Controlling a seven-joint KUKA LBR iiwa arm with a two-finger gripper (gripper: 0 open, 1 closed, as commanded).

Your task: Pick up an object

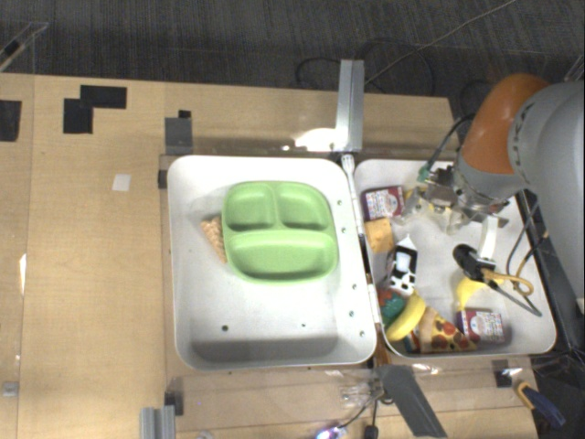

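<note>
My gripper (pixel 454 210) hangs over the back of the right bin (pixel 539 337), under the grey wrist and its orange band. A dark red packet (pixel 382 202) lies to its left near the bin's back wall, with an orange block (pixel 377 236) just in front of that. A black-and-white toy (pixel 402 269) sits mid-bin, left of the gripper and nearer the front. Along the front lie a banana (pixel 409 316), a green piece (pixel 393 306), a pizza slice (pixel 444 333) and a second dark red packet (pixel 483 326). Nothing shows between the gripper's tips.
The left bin (pixel 192 318) holds a green divided plate (pixel 278 230) with a tan waffle-like piece (pixel 213 237) poking out at its left. A small yellow piece (pixel 468 292) lies in the right bin. A metal post (pixel 350 108) stands behind the bins' shared wall.
</note>
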